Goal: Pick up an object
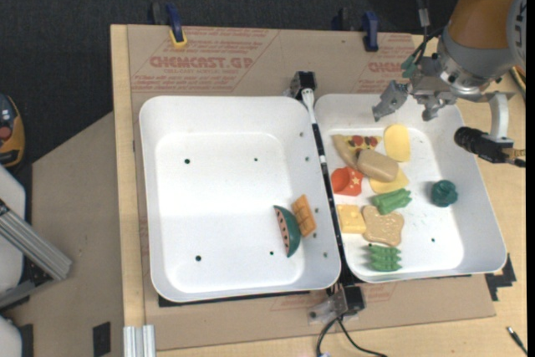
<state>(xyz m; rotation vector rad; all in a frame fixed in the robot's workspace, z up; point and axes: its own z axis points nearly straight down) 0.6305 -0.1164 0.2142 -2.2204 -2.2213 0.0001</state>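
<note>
My gripper hangs over the far edge of the right bin, open, with nothing between its fingers. Just in front of it lie a yellow lemon and a tan bread roll. Further toy foods crowd the right bin: a red piece, a green vegetable, a teal ball, a slice of toast, a yellow cheese block and green beans. The left bin holds a watermelon slice and an orange waffle piece near its right wall.
The two bins meet along a black-edged rim. Blue clamps hold the board at the back. A black cylinder juts from the arm over the right bin's far right corner.
</note>
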